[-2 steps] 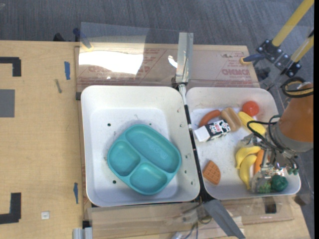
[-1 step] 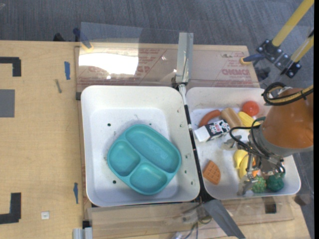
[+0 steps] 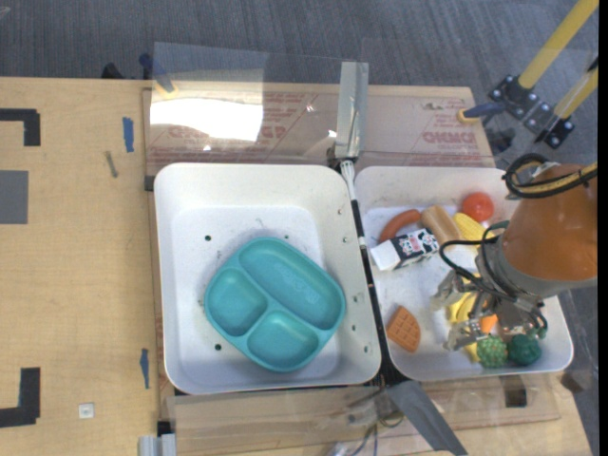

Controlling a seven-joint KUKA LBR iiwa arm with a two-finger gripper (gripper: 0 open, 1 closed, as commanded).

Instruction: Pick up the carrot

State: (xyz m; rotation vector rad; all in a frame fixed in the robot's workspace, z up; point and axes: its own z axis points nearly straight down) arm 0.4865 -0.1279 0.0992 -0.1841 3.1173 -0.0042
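Starting on the left, the wooden surface (image 3: pixel 76 255) is bare apart from a few black tape marks and bits of blue tape, which I'd guess are there for lining things up. Next comes the left bin (image 3: pixel 190 198), with a teal divided plate (image 3: pixel 275 302) sitting flat in the middle of it; it looks like a drop-off spot, well apart from the action. Over the divider, the right bin (image 3: pixel 380 183) holds all the toy food. A sausage (image 3: pixel 402 224), a bun (image 3: pixel 440 220), something yellow (image 3: pixel 467 224) and a red tomato (image 3: pixel 477 204) are bunched along the far side. A little black-and-white carton (image 3: pixel 407 248) lies just in front of them, and an orange waffle-looking wedge (image 3: pixel 404 330) sits alone nearer the front. The carrot (image 3: pixel 487 324), as far as I can make out, is the small bright orange bit in the front right pile, packed in close to a yellow banana (image 3: pixel 461 307), a broccoli (image 3: pixel 491 351) and another green piece (image 3: pixel 523 351). The tool (image 3: pixel 483 319) is down right over that pile, and the arm (image 3: pixel 551 236) comes in from the right, which makes sense since that's where the target is. Honestly I can't tell whether the tool is spread, pressed together or pinching anything, because the wrist and cables hide too much. With things this crowded, I'd worry it grabs a neighbour instead.
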